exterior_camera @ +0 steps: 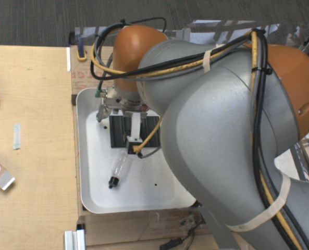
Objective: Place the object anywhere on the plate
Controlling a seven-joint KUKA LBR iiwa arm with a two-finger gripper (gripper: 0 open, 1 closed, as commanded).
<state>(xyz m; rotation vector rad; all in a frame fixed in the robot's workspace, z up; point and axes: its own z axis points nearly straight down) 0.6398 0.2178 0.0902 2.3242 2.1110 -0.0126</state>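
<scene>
One white bin, clear black-tipped pen lying inside

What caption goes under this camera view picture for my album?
Big grey robot arm leans over a white bin where a clear tube with a black cap lies.
</scene>
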